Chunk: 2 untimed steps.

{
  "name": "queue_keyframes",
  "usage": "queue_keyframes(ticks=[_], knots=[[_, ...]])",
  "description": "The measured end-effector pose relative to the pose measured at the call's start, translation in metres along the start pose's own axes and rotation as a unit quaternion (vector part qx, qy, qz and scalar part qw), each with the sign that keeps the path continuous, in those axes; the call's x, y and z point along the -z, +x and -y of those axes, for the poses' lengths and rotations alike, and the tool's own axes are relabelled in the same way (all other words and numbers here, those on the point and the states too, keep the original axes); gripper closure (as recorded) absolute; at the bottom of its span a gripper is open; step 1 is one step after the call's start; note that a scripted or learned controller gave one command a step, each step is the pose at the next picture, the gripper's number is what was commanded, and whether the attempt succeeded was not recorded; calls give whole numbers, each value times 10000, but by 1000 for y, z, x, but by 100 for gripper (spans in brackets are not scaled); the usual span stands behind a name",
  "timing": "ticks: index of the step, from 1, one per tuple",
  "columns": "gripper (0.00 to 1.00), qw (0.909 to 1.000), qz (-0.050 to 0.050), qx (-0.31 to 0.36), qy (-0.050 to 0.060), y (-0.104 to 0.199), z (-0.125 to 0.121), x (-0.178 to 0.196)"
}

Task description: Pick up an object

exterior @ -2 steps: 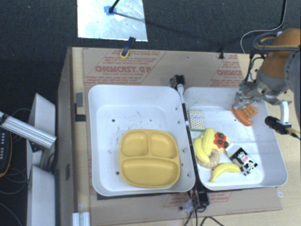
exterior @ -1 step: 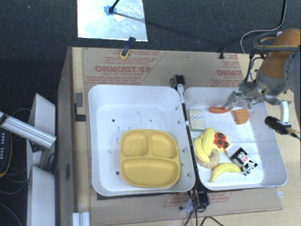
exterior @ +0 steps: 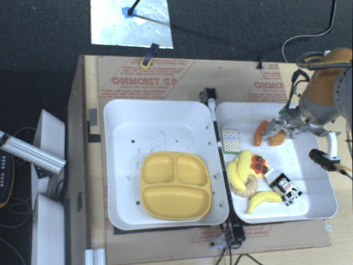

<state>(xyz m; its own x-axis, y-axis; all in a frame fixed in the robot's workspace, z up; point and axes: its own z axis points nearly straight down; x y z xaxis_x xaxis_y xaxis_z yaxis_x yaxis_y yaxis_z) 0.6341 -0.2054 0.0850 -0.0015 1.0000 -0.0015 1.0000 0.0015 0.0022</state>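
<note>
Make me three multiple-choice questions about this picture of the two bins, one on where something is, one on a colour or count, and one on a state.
1. Where is the yellow divided plate?
A. In the left bin
B. In the right bin
C. On the floor

2. How many compartments does the plate have?
A. Two
B. Three
C. Five

3. How does the single banana lie relative to the black and white toy?
A. Stacked on top of it
B. In the other bin from it
C. Beside it, on the bin floor

Answers:
1. A, the plate sits in the bin on the view's left, near its front wall.
2. B, two small sections show above one wide section.
3. C, the banana lies flat at the front of the right bin, with the toy next to its right end.
</note>
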Motion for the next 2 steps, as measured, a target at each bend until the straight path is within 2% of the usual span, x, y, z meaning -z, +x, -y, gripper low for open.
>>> queue_keyframes(ticks=[1, 2], knots=[[0, 10000, -13, 16, -6, 66, -16, 0], [0, 10000, -2, -1, 2, 49, 12, 0]])
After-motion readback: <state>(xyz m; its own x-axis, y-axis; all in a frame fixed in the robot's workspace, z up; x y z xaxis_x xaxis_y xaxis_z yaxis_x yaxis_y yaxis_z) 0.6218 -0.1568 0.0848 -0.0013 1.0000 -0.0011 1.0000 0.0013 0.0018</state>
